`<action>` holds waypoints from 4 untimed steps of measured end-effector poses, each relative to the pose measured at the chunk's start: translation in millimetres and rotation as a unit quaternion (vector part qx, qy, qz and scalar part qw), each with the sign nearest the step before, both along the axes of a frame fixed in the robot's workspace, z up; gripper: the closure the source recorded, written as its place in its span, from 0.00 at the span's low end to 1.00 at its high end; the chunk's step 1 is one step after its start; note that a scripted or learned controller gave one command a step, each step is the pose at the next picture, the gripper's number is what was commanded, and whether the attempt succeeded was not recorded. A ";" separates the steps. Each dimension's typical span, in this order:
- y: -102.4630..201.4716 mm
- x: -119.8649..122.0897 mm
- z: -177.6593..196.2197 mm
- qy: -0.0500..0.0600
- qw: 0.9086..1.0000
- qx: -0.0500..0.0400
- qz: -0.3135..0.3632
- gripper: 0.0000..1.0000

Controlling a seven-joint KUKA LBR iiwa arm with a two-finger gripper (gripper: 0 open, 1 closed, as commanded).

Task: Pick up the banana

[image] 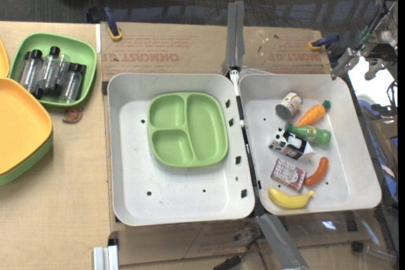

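The yellow banana (291,198) lies on its side in the right bin (361,155), near the front edge, its curve opening upward. A pink packet (288,174) sits just behind it and almost touches it. A red-orange sausage-shaped toy (316,171) lies slanted just behind the banana's right end.
Further back in the right bin are a black-and-white box (289,144), a green bottle (310,133), a carrot (312,114) and a small can (289,105). The left bin (126,186) holds a green divided plate (188,129). Off to the left stand a green tray of bottles (54,69) and orange plates (19,129).
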State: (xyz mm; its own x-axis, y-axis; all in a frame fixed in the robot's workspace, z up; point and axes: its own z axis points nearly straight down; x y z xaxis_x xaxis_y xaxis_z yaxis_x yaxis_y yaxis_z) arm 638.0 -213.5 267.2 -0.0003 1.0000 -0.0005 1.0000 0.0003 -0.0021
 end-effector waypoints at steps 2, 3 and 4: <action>-9.1 -36.4 -5.6 -0.001 0.993 0.000 0.121 1.00; -8.8 -73.0 -67.1 -0.001 0.965 0.001 0.264 1.00; -8.3 -93.1 -82.0 -0.001 0.933 0.001 0.359 1.00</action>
State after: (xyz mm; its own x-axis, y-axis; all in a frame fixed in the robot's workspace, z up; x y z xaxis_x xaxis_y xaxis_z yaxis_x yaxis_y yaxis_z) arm 545.0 -221.8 185.2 -0.6705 0.7419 -0.0004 0.7419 0.6705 0.0007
